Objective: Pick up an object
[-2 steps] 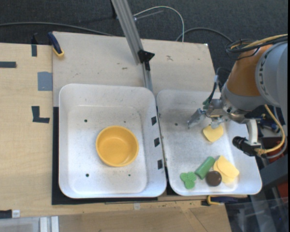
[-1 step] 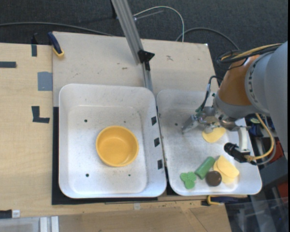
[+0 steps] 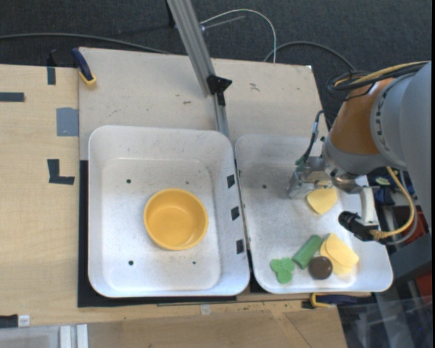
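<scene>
My gripper is low in the right bin, near its middle. A pale yellow piece lies just to the gripper's right and a little nearer the front, touching or almost touching it. At the bin's front lie a green block, a green leafy piece, a brown ball and a second yellow piece. Nothing is visibly held.
A yellow bowl sits in the middle of the left bin. The grey arm with its orange band comes in over the right bin's right side. A metal pole slants down to the bins' shared back edge.
</scene>
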You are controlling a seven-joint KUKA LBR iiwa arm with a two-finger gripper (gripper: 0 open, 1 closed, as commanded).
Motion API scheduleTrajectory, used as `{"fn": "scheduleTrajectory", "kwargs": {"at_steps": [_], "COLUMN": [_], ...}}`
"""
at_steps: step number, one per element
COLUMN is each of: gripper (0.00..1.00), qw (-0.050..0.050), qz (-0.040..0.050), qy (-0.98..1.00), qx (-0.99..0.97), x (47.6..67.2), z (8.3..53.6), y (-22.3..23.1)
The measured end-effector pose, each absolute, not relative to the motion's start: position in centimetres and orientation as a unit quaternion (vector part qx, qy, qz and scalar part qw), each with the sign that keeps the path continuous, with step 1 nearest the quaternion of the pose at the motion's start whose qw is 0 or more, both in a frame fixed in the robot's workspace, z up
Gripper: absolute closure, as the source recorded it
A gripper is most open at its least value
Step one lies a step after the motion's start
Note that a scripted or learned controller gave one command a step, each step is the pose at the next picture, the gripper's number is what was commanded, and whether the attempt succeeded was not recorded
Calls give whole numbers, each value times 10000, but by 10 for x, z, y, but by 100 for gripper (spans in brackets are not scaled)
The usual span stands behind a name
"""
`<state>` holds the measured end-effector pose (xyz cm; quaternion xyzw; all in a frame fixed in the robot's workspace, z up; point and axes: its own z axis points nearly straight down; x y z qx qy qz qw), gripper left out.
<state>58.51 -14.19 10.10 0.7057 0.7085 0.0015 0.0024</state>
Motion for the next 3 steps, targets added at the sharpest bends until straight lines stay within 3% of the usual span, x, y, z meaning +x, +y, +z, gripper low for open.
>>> {"fn": "scheduleTrajectory", "kwargs": {"at_steps": [3], "gripper": [100], "qw": [10], "qz": [7], "qy": [7077], "qx": [7065], "x": [599], "z": [233], "y": [-126]}}
